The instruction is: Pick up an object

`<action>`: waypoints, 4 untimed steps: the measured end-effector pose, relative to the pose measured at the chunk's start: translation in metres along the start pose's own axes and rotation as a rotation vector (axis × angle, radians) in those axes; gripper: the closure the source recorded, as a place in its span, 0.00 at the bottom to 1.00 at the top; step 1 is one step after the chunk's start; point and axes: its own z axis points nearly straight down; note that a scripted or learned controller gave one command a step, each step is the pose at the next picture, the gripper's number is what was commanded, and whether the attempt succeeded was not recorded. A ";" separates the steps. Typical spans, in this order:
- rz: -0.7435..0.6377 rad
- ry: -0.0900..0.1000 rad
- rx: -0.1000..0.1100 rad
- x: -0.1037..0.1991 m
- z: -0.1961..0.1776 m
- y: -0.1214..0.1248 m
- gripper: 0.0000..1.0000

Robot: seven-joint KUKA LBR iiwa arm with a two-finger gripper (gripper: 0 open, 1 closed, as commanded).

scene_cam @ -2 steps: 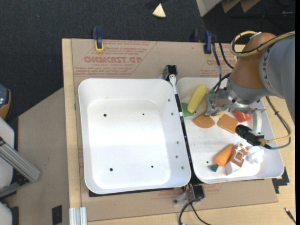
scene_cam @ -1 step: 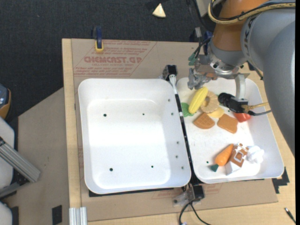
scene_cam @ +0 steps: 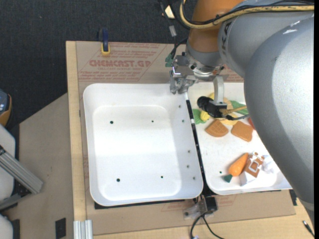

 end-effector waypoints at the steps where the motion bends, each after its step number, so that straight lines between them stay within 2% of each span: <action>1: 0.005 -0.002 -0.004 0.023 -0.052 0.007 1.00; 2: 0.006 -0.002 -0.001 0.046 -0.086 -0.015 1.00; 3: 0.001 0.001 -0.003 0.119 -0.130 -0.040 1.00; 4: 0.003 0.000 -0.002 0.167 -0.164 -0.048 1.00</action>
